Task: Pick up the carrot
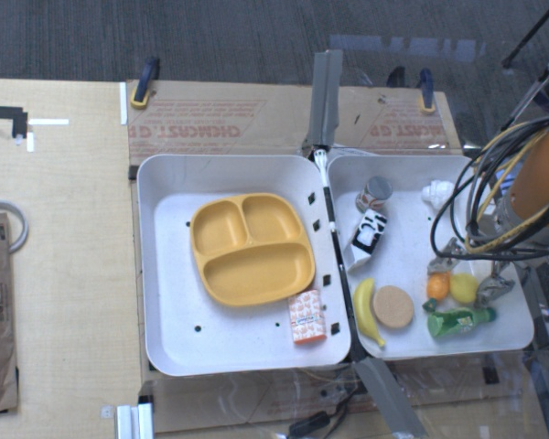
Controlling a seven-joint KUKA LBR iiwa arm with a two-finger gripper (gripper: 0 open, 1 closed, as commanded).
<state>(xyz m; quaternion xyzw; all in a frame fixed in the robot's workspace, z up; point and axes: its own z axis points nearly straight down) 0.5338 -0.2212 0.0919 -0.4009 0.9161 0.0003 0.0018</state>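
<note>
In the right bin [517,337], the carrot [438,286] lies just beside the gripper [468,265].

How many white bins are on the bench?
2: the left bin holds a yellow plate; the right bin beside it holds the small food items.

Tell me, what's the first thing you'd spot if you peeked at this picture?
Probably the big yellow divided plate in the middle of the left bin. Next, the cluster of toy food in the right bin: a banana by the divider and an orange carrot near the far right, just below the grey robot arm with its loops of black cables.
</note>
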